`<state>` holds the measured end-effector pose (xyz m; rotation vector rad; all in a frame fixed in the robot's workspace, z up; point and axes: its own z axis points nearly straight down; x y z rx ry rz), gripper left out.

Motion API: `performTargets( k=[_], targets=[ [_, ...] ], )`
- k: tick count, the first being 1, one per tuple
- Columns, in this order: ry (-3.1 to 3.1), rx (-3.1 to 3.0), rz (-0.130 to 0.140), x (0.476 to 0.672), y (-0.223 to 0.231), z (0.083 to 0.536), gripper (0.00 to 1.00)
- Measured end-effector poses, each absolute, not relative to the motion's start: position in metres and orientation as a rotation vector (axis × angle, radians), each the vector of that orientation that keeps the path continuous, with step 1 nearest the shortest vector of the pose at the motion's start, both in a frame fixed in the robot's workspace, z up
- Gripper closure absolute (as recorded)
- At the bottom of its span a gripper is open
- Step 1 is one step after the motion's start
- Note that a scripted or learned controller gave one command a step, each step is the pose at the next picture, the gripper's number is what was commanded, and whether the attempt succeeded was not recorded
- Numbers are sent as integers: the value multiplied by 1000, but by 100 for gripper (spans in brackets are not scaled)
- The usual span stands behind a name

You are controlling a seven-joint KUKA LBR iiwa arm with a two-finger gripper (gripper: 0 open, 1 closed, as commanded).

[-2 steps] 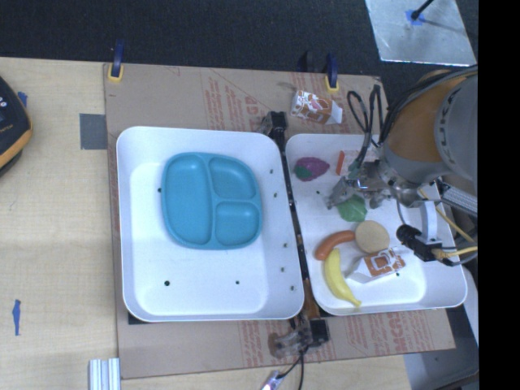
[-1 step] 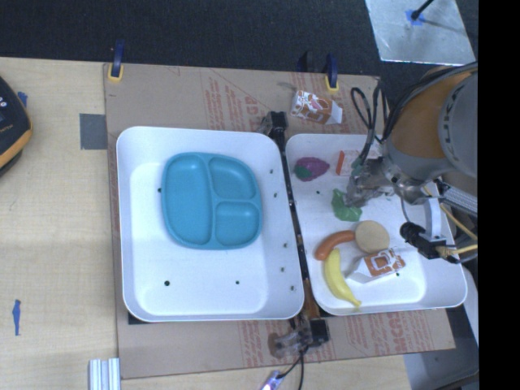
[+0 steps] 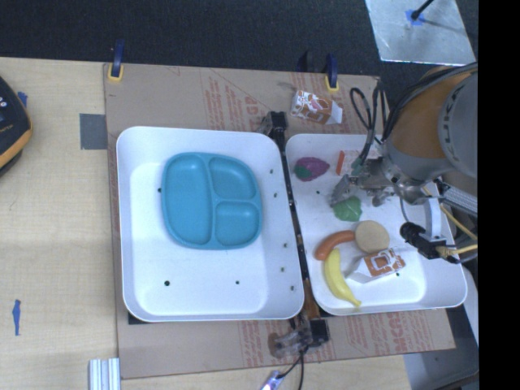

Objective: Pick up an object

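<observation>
End effector (image 3: 345, 187) is hovering low in the right bin (image 3: 439, 295), grip state unreadable, lining up on the green toy (image 3: 348, 210) just below it, banana (image 3: 339, 279) farther off.

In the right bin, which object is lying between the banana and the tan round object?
In the camera view, the orange hot dog lies between the banana and the tan round object; it seems to touch both.
</observation>
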<state>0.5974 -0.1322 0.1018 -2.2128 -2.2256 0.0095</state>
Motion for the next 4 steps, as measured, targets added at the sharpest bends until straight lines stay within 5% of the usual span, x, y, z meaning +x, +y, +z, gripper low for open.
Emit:
performTargets(
  k=[1,2,3,4],
  targets=[
    [-2226,-2213,11,598,-133,112,100],
    [-2227,-2212,11,598,-133,112,0],
    [-2227,-2212,6,608,-119,92,0],
    [-2228,-2210,8,608,-120,102,100]
  ],
)
